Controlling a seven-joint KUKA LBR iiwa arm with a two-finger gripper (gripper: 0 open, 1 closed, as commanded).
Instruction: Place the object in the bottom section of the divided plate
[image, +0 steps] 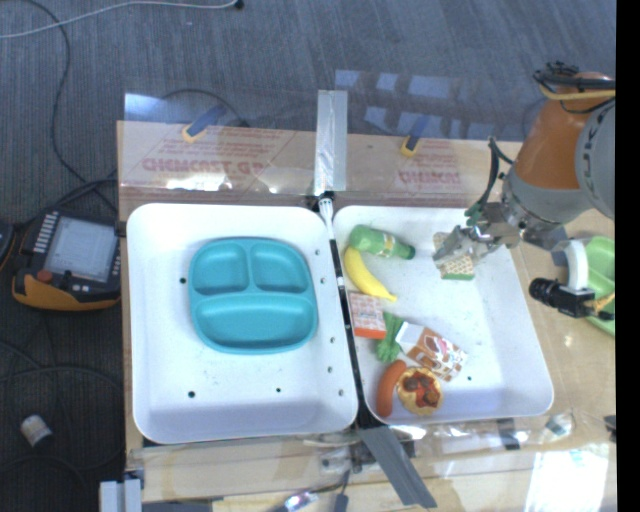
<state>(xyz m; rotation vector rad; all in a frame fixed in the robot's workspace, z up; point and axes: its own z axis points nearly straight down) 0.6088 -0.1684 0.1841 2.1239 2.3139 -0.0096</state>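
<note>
Nearest the camera, in the right bin (520, 330), a pizza-like toy (420, 390) lies beside a red sausage (389, 381), with a printed packet (436, 352) just behind them. Farther back sit a green leafy piece (389, 334), a small orange-and-white box (366, 314), a yellow banana (366, 274) and a green bottle (380, 243). At the far right of this bin the gripper (462, 247) hangs over a small pale waffle-like piece (459, 266); whether its fingers grip it cannot be told. Alone in the left bin (160, 380), the blue divided plate (252, 294) holds nothing in its near section.
</note>
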